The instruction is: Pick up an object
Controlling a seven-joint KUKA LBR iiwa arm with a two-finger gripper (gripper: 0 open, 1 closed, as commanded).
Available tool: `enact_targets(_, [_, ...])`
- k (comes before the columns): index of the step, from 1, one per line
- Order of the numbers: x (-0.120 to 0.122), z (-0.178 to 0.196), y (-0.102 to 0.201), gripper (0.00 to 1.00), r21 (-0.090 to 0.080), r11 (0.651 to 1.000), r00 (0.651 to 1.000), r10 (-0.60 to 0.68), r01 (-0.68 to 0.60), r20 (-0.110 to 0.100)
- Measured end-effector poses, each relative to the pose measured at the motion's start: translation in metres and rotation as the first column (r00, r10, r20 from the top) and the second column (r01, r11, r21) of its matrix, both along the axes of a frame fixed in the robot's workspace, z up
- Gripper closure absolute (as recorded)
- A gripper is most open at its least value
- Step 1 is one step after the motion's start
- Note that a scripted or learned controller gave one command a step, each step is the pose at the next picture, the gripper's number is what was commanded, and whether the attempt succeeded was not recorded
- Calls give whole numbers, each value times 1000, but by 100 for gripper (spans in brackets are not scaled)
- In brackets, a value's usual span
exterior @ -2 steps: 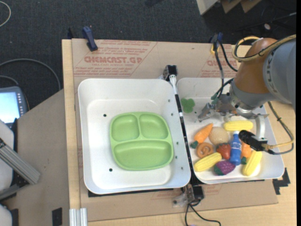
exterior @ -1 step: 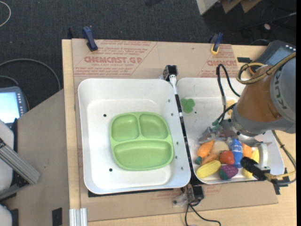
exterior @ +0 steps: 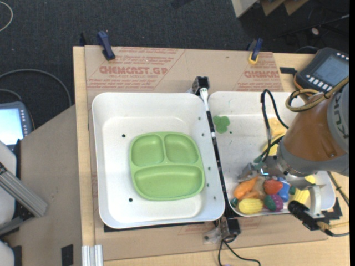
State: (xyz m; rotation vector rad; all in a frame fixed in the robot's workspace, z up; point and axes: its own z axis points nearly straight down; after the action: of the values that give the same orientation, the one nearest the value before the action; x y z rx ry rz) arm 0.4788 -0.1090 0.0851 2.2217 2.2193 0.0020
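The right bin (exterior: 244,107) holds a heap of small toys at its near end: an orange piece (exterior: 244,189), a yellow piece (exterior: 250,205), a red piece (exterior: 272,186), a blue piece (exterior: 284,192), a purple piece (exterior: 272,203) and another yellow piece (exterior: 301,195). A small green piece (exterior: 221,124) lies apart, near the bin's far left. My gripper (exterior: 259,171) is low over the heap, just above the orange and red pieces. The wrist and its orange band (exterior: 308,134) hide the gripper's upper part and the bin's right side.
The left bin (exterior: 105,148) holds a green divided plate (exterior: 165,165). A black bar (exterior: 211,134) runs along the rim between the bins. A pendant (exterior: 324,73) and cables lie at the bench's far right. Blue and yellow clamps (exterior: 105,44) sit at the board's far edge.
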Motion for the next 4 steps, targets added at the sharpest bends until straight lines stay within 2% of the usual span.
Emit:
enact_targets(1, [5,12,-1,100,-7,1000,1000,-2,3,16])
enact_targets(2, [3,11,-1,0,-5,1000,1000,-1,1,9])
enact_targets(3, [4,21,-1,100,-7,1000,1000,-2,2,13])
enact_targets(4, [3,20,-1,0,-7,1000,1000,-2,2,12])
